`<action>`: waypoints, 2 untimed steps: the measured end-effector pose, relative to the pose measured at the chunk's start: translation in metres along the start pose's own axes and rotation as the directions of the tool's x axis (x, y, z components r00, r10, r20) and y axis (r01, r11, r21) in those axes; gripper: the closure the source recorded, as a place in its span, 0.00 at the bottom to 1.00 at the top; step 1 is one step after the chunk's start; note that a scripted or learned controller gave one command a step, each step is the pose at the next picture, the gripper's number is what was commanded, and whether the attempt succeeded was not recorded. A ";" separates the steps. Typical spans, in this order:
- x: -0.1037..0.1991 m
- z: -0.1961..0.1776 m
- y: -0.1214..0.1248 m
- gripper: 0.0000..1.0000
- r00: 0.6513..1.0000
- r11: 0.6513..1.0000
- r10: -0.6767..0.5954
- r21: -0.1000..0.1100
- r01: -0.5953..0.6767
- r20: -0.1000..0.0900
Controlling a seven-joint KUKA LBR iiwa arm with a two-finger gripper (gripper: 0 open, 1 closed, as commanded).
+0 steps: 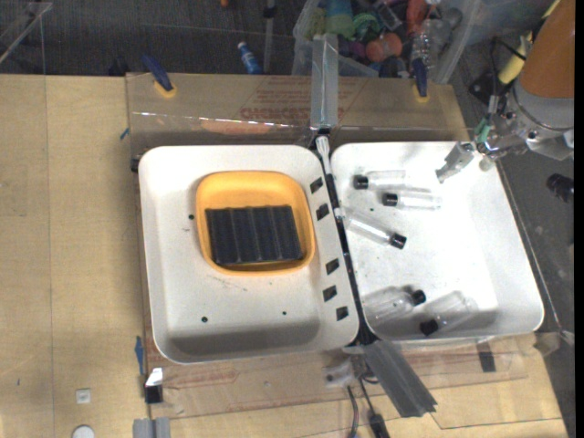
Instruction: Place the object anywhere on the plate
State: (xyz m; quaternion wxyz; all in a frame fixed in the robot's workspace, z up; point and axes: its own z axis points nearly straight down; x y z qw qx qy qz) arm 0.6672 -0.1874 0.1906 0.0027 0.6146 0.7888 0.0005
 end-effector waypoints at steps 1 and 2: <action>-0.034 -0.001 -0.008 0.00 0.992 0.992 -0.127 -0.001 0.127 0.001; -0.033 -0.029 -0.006 0.00 0.948 0.948 -0.317 -0.002 0.317 0.001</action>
